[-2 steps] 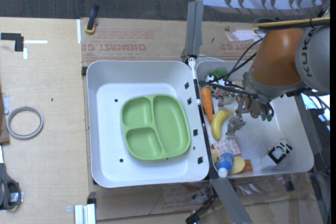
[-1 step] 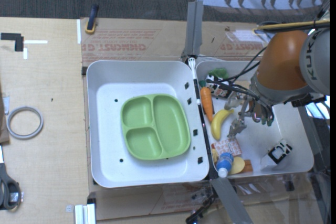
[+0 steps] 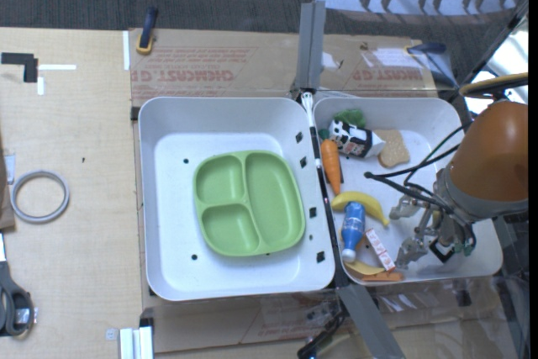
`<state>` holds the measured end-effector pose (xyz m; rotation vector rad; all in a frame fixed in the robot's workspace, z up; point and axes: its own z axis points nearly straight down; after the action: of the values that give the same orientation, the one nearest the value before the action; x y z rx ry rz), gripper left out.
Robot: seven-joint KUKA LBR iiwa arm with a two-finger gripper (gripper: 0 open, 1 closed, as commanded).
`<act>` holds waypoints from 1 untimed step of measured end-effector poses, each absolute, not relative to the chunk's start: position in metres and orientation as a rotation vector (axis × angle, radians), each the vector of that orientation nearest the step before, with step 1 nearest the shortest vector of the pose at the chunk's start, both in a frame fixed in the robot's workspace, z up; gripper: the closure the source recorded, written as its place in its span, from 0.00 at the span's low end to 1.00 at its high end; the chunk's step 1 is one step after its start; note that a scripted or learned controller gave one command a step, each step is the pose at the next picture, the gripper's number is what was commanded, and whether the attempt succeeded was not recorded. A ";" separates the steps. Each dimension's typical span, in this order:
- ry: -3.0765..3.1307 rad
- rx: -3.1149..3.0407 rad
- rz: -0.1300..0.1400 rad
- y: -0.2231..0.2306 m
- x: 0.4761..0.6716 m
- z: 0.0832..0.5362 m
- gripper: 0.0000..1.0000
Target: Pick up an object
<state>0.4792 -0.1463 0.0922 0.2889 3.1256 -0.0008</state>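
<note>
Two shallow white plastic bins sit side by side on the bench: the left bin [image 3: 160, 181] carries a pale green three-compartment plastic plate [image 3: 250, 203] near its centre, and the right bin [image 3: 420, 109] holds all the loose candidates for the pick. The grey arm with its orange band [image 3: 496, 151] enters from 3 o'clock and hangs over the right bin's 4 o'clock corner, the two-finger gripper [image 3: 418, 246] low above the white floor. Whether its jaws are spread or pressed together cannot be told here; nothing visibly sits between them, so the pick looks not yet made. The objects lie at the gripper's 9 to 11 o'clock: an orange carrot [image 3: 332, 166], a yellow banana [image 3: 360, 205], a blue-and-white bottle [image 3: 352, 229], a tan cracker-like piece [image 3: 392, 149], a small black-and-white cow toy [image 3: 349, 137], and a small white-and-red packet [image 3: 380, 248] just beside the gripper. Closing on one and lifting it remain.
</note>
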 end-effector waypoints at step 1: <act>3.110 0.432 0.001 -0.095 0.582 0.092 0.00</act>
<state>0.5820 -0.0952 0.0922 0.4322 3.1101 0.0008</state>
